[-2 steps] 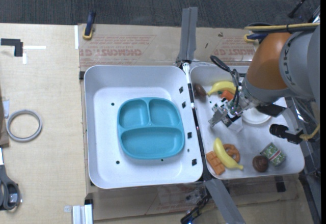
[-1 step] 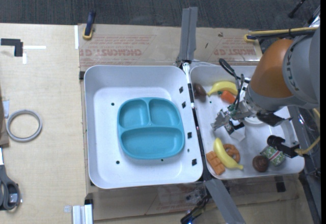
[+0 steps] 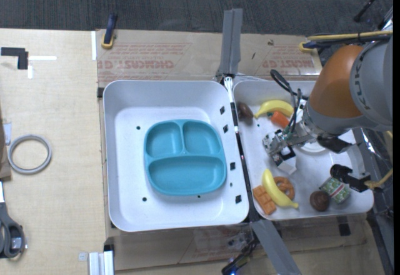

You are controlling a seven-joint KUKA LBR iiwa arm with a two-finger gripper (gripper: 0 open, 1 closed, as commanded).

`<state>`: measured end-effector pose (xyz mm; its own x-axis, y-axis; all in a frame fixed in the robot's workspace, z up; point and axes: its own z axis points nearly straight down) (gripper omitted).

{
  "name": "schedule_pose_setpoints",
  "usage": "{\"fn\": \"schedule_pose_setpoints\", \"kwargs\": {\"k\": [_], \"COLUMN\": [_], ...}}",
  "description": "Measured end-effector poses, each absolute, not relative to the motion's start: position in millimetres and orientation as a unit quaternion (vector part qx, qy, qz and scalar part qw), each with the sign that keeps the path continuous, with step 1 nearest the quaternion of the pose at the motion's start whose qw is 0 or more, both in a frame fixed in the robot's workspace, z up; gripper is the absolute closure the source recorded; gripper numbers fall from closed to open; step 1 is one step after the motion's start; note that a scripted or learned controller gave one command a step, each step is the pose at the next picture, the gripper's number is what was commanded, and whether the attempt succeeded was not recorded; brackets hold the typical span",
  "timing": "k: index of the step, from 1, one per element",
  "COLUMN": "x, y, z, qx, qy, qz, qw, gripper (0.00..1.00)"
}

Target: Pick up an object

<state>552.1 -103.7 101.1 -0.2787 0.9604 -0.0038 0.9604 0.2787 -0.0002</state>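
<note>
Banana (image 3: 278, 189), yellow and curved, lies in the right bin (image 3: 250, 161) near its front wall; I see the gripper (image 3: 278, 145) hovering behind it, can't tell its grip.

bench (image 3: 56, 92) under two bins (image 3: 122, 205)

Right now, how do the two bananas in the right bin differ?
The upper banana lies near the bin's back, arched sideways; the lower banana lies near the front, running diagonally. The lower banana rests across orange food pieces; the upper banana lies mostly on bare bin floor. Both are yellow and curved.
</note>
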Motion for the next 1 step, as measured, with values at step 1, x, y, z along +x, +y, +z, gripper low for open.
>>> {"fn": "schedule_pose_setpoints", "kwargs": {"k": [1], "x": [633.1], "y": [-51.6], "z": [191.9], "qx": [0.622], "qy": [0.783], "qz": [-0.0009], "qw": [0.001], "gripper": [1.00]}}
